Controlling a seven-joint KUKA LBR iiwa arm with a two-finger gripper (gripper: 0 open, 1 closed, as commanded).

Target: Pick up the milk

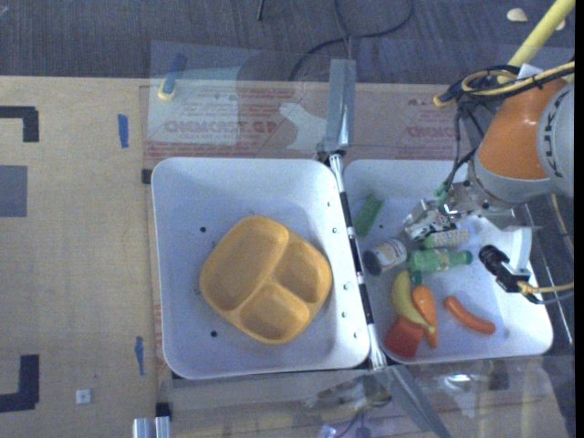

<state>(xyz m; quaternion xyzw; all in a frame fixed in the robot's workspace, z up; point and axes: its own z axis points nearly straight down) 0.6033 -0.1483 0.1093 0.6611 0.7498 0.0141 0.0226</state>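
One milk bottle [391,254], one banana [404,297]

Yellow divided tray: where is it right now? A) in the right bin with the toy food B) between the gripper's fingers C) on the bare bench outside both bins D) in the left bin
D: the yellow divided tray lies on the floor of the left bin, apart from the toy food in the right bin.
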